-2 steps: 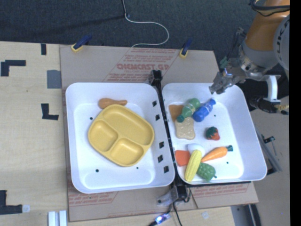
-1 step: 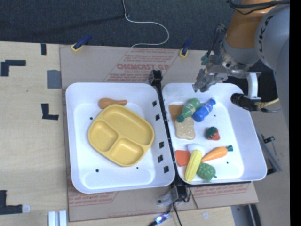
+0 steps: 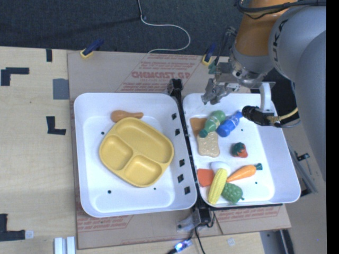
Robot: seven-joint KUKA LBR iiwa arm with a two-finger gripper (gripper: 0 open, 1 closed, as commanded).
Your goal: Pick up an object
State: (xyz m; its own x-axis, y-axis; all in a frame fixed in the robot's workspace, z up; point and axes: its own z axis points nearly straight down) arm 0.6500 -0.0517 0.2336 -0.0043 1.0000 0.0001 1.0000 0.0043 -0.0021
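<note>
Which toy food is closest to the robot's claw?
The green bottle. It lies right under the gripper at the top of the right bin, with the blue bottle beside it. The corn and carrot lie farther down.

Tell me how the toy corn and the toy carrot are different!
The corn is yellow; the carrot is orange with a green tip. The corn looks thicker, the carrot tapers to a point. The corn lies nearly up and down in the picture, the carrot more sideways. Both lie in the right bin.

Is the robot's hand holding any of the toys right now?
No. The end effector hangs above the green toy bottle in the right white bin, nothing between its fingers.
</note>
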